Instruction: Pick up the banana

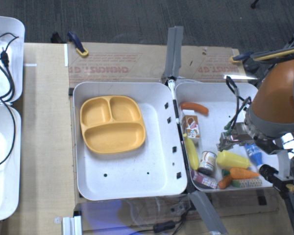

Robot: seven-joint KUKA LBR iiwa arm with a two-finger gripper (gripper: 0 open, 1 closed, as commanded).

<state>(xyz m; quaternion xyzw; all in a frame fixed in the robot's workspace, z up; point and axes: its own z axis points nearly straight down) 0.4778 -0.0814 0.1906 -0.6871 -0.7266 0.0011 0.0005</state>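
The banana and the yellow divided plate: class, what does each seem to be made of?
Banana: probably moulded plastic, a toy; its yellow is even and unblemished, with a slight sheen.
Plate: probably plastic, matte to satin; one uniform colour, with rounded moulded dividers and soft highlights.

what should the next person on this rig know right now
Gripper: low in the right bin, beside the yellow bottle; whether its fingers are open or shut can't be made out, and nothing is visibly held.
Banana: lying along the right bin's left wall, below the small carton and next to the can, apart from the gripper.
Yellow plate sits in the left bin.
Done: nothing yet. Left: reach the banana, grasp, lift.
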